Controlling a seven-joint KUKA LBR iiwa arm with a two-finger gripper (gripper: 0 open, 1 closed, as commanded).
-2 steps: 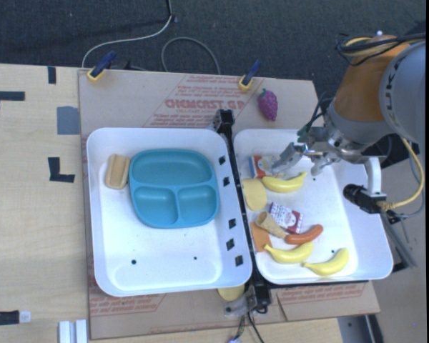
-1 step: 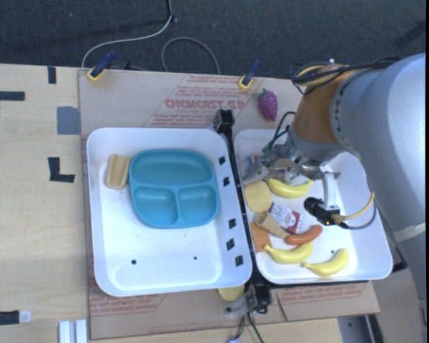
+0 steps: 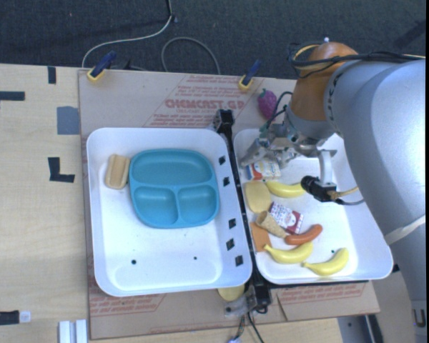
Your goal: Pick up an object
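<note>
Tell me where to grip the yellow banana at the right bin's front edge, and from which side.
Grip the yellow banana across its thick middle, coming straight down from above: it lies flat, curved, and clear of the red sausage, with the bin wall close behind it.

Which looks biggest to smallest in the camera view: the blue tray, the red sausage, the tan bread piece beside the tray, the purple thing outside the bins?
1. Blue tray, by far.
2. Tan bread piece.
3. Red sausage and purple thing look about alike; I can't rank them.

Yellow banana (image 3: 286, 189) lying flat in right bin (image 3: 365, 234).
</note>
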